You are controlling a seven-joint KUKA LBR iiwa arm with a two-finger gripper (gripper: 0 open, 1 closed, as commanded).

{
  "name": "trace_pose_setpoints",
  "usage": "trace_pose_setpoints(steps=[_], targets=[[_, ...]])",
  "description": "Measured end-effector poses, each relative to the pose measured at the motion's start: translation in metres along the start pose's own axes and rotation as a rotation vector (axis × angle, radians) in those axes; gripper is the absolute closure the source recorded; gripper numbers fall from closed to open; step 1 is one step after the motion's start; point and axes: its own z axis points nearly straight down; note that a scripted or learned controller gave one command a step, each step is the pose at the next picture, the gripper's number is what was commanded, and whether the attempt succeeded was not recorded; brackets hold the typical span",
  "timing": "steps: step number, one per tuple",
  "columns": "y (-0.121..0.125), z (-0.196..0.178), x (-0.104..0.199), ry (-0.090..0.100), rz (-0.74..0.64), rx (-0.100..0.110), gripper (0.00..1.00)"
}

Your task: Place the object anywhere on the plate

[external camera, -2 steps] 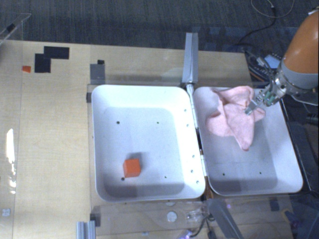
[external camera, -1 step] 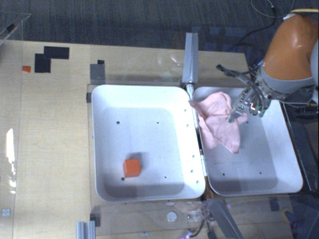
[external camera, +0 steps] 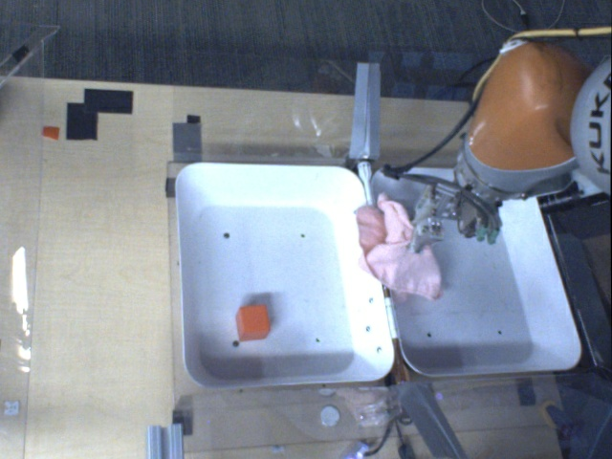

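While the grey arm with its orange band (external camera: 521,103) reaches over the right bin (external camera: 516,338), its tool (external camera: 421,232) sits low on a crumpled pink cloth (external camera: 397,247), though whether its fingers are wide, narrow or gripping the fabric I cannot tell. That cloth lies bunched against the divider between the two bins, mostly inside the right bin with its upper fold lapping onto the shared rim. Well apart from the cloth, a small orange block (external camera: 253,322) rests on the floor of the left bin (external camera: 206,256), near that bin's front edge on the light wooden worktop (external camera: 96,285).
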Motion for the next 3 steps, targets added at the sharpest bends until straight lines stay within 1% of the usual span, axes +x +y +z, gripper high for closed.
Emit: trace_pose_setpoints(steps=[1,2,3], targets=[[0.053,0.002,0.016,0.001,-0.144,-0.001,1.0],[0.093,-0.01,0.037,-0.001,-0.15,-0.002,1.0],[0.139,-0.01,0.053,0.0,-0.15,-0.002,1.0]])
